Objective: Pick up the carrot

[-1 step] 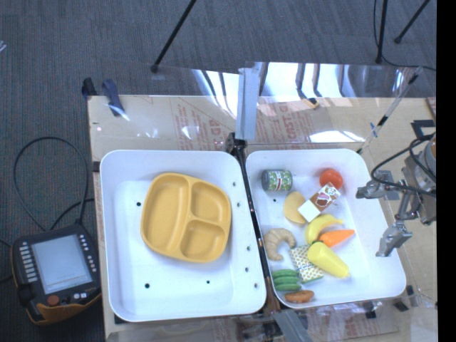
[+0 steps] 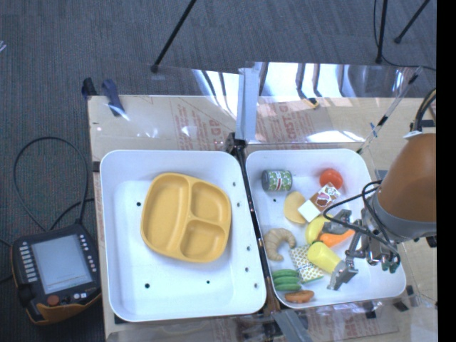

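Table (image 2: pixel 171 130) carries two shallow white bins side by side. Left bin (image 2: pixel 121 262) holds a yellow divided plate (image 2: pixel 187 217) with three compartments, lying flat near the bin's middle.

Right bin (image 2: pixel 299 159) is crowded with toy food. Green can (image 2: pixel 276 180) lies on its side near the bin's far left corner. Red tomato (image 2: pixel 330 178) sits toward the far right, with a small red-and-white carton (image 2: pixel 322 198) just beside and below it. A pale yellow round piece (image 2: pixel 293 206) touches the carton's white end. Croissant (image 2: pixel 279 241) lies near the bin's left wall. Green pea pod (image 2: pixel 287 279) and a reddish-brown sausage (image 2: pixel 300 297) lie at the near edge, the sausage closest to the rim. A checkered yellow-green packet (image 2: pixel 303 261) sits between croissant and pea pod, partly under a yellow lemon-like piece (image 2: pixel 322 257).

Carrot (image 2: pixel 337 236), orange, lies in the right half of the right bin, just right of another yellow piece (image 2: pixel 314 230) and directly under the arm's tooling; only part of it shows.

Arm enters from the right, orange band (image 2: pixel 420 173) above the wrist. Pincer (image 2: pixel 348 251) hangs low over the carrot area. One dark finger (image 2: pixel 343 276) points down toward the near rim; its fingers look spread apart, released, with nothing seen clamped between them. Whether a finger touches the carrot cannot be told.

Teach pendant (image 2: pixel 55 269) lies on the floor left of the table, cable looping behind it.
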You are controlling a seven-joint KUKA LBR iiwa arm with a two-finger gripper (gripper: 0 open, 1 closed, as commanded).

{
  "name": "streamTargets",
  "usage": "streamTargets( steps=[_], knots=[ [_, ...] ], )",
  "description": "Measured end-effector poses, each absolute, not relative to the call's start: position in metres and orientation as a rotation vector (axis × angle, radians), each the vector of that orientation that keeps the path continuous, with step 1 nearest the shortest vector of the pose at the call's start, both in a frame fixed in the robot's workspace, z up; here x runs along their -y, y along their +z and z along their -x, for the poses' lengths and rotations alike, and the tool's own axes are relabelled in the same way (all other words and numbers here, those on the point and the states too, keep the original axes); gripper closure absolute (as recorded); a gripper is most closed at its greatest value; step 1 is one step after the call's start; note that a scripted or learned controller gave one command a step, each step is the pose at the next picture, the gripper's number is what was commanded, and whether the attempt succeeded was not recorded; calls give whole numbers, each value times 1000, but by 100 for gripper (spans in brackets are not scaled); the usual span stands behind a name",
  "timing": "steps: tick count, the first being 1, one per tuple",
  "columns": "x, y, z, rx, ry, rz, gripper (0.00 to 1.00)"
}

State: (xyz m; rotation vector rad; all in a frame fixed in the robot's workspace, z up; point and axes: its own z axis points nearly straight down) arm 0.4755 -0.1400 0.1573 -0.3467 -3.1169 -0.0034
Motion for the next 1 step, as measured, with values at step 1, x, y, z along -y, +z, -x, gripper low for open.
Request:
streamTargets(
  steps=[1],
  knots=[
    [156, 93, -547, 3097, -3, 551, 0]
  ],
)
